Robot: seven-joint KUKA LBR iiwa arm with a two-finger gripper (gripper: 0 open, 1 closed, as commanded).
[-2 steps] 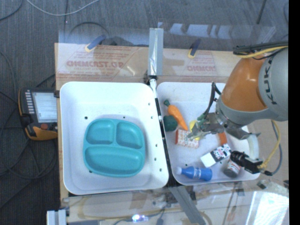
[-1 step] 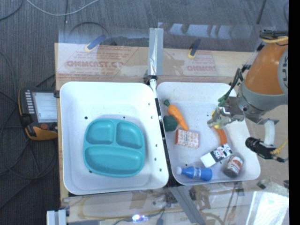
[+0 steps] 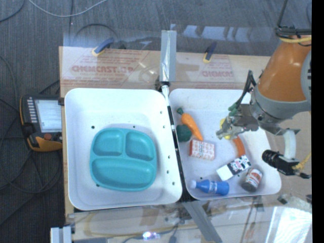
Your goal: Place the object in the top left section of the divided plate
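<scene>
A teal divided plate [image 3: 123, 159] lies in the left bin [image 3: 81, 105]; its top left section [image 3: 108, 142] holds nothing. My gripper [image 3: 229, 129] hangs low over the right bin [image 3: 212, 103], near its right side. An orange carrot-like piece [image 3: 239, 147] lies just below and right of the gripper, partly hidden by it. Another orange carrot [image 3: 191, 125] with a green top lies to the gripper's left, beside a dark green object [image 3: 183, 132]. A red and white box [image 3: 202, 149] sits in the middle of the bin.
Along the right bin's front edge lie a blue bottle [image 3: 211, 187], a black and white box [image 3: 234, 167] and a small can [image 3: 251, 178]. The arm's orange band [image 3: 286, 70] looms over the bin's right side. A ridge [image 3: 172, 135] separates the two bins.
</scene>
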